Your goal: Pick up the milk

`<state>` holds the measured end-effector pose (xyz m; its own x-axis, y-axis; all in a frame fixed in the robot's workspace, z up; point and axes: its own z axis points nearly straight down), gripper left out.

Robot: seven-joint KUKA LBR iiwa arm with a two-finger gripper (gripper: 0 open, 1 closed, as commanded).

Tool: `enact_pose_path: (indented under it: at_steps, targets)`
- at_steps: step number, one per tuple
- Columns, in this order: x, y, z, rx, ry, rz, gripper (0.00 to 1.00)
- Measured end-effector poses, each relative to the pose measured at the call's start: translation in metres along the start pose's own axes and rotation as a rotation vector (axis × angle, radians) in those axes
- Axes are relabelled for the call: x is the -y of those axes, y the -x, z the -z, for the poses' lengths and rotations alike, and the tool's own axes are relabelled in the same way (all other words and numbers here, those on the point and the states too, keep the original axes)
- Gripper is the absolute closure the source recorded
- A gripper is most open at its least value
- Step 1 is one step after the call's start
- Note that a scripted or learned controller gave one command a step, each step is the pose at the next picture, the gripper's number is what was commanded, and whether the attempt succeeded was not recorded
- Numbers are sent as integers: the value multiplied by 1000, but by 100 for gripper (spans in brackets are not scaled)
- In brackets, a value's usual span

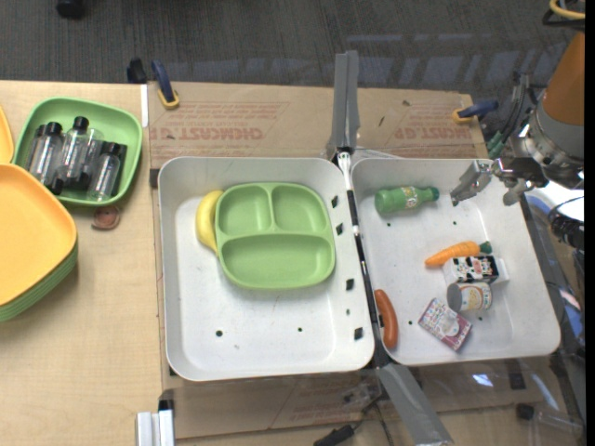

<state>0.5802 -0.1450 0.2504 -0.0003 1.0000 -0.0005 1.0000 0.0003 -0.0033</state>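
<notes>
1. The end effector (493, 180) hovers over the right bin's (521, 342) upper right corner, fingers spread, pinching nothing.
2. The milk (477, 268), a small carton with a cow pattern, lies in the right bin, touching the carrot (456, 254) above and the can (469, 296) below.
3. A green bottle (406, 198) lies left of the end effector.
4. The left bin (186, 342) bears a green plate (275, 234).

Green divided plate (275, 233) over banana (205, 219); green bottle (405, 198), carrot (455, 254), sausage (387, 319) opposite
</notes>
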Motion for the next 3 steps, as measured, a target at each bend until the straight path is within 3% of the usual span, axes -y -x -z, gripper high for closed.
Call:
enact_pose_path:
  at_steps: [1,2,3]
  targets:
    - [103,-16,-112,-1,-1,-14,0]
    - [81,-38,-160,-1,-1,-48,0]
    - [82,-36,-152,-1,-2,-53,100]
